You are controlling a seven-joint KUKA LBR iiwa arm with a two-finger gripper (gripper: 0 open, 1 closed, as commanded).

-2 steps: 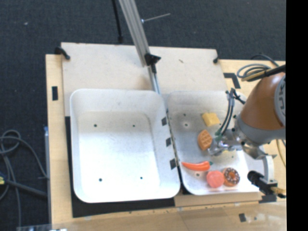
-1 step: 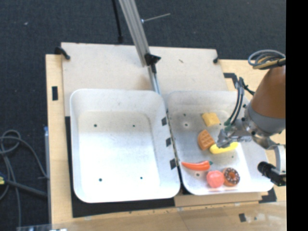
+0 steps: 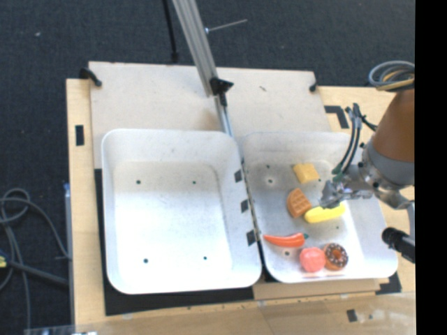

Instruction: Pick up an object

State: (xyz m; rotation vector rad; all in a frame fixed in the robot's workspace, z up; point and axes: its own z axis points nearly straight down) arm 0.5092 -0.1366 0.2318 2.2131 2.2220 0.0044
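Our gripper (image 3: 334, 195) hung over the yellow banana (image 3: 325, 214), just right of the waffle (image 3: 298, 203); its opening we could not tell. We feared the curved banana might roll aside when pinched.

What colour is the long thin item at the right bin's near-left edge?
Red-orange chilli with a small green tip, seen in the camera view.

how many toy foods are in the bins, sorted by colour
Yellow: 2, the yellow block and the banana
Orange-brown: 1, the waffle
Red-orange: 1, the chili pepper
Pink-red: 1, the round fruit
Dark brown: 1, the donut
Total: 6, all in the right bin
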